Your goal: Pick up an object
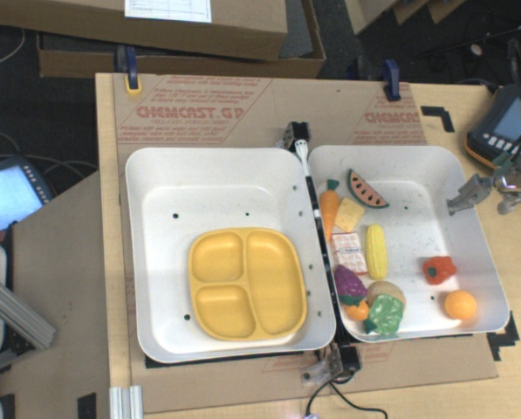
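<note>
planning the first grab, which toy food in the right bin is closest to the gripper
The red pepper, lying apart from the pile along the bin's left wall, sits nearest the gripper. The orange lies farther down.

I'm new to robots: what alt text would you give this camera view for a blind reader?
Two white bins sit side by side: the left bin holds a yellow tray, the right bin toy food, including corn and an orange. A pincer hangs at the right bin's edge.

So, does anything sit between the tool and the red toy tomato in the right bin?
Nothing visible does. The tool hangs at the right bin's far right rim, and only bare white bin floor lies between it and the red toy tomato. The round orange toy fruit sits beyond it.
</note>
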Robot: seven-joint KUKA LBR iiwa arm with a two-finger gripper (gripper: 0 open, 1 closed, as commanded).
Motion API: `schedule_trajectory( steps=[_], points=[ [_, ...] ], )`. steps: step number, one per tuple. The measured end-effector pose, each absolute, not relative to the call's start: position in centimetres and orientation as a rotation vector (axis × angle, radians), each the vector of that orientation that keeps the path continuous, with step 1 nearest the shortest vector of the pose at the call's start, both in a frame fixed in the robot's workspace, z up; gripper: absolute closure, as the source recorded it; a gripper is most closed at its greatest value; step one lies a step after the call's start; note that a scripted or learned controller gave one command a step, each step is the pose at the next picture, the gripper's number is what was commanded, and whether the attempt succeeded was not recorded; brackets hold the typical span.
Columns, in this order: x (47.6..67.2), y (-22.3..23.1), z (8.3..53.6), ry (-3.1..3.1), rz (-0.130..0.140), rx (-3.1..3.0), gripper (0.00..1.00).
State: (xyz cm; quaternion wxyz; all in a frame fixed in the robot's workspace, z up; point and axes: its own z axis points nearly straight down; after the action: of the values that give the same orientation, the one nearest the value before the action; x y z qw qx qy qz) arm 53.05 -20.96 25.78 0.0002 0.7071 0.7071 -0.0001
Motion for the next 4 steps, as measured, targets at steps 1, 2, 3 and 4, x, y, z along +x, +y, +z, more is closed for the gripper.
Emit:
schedule_trajectory(
  steps=[1, 2, 3, 4],
  points=[
    [53.4, -20.2, 12.2, 2.231, -0.008, 2.23, 0.0],
    [50.4, -19.5, 8.2, 2.226, -0.004, 2.228, 0.0],
    [50.7, -19.6, 9.5, 2.219, 0.001, 2.221, 1.0],
    [50.7, -19.6, 9.4, 2.219, 0.001, 2.223, 0.0]
  ],
)
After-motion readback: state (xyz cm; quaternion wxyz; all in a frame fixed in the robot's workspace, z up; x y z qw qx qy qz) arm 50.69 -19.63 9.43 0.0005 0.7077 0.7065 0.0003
